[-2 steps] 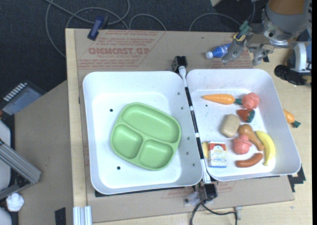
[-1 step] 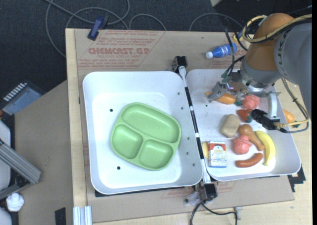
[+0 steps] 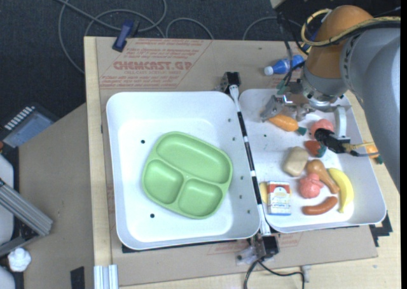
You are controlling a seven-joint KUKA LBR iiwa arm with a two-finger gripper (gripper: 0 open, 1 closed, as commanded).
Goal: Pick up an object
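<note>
Under the gripper, an orange plastic carrot lies lengthwise left-right, slightly tilted; finger state unclear.

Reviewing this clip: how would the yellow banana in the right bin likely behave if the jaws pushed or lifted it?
The banana looks glossy and moulded, so probably stiff, light and a little slippery. Its curve may let it pivot rather than slide straight when pushed. It lies close to the sausage and the bin's wall, so a push would likely jostle those neighbours.

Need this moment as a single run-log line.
arm: over right bin far end | gripper: low beside orange carrot-shaped toy | grasp: none visible | left bin: green divided tray
</note>
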